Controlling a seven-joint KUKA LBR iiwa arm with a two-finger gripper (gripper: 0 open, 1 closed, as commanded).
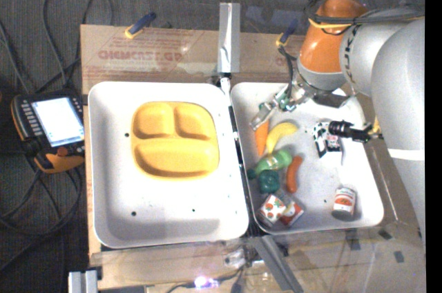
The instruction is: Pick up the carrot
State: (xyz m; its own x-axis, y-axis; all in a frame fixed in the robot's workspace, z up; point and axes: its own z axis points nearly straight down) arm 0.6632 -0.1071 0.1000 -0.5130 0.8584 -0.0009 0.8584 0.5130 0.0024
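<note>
Down in the right bin (373,215), the carrot (260,138) lay near the left wall toward the far end, its length running along that wall, just beside the yellow banana (280,134). Above it, the gripper (282,102) hung close to the far-left corner of that bin, just beyond the carrot's far tip, and whether anything sat between the claw's tips could not be told from above. Left of it, the other bin (103,215) carried a yellow divided tray (175,139).
</note>
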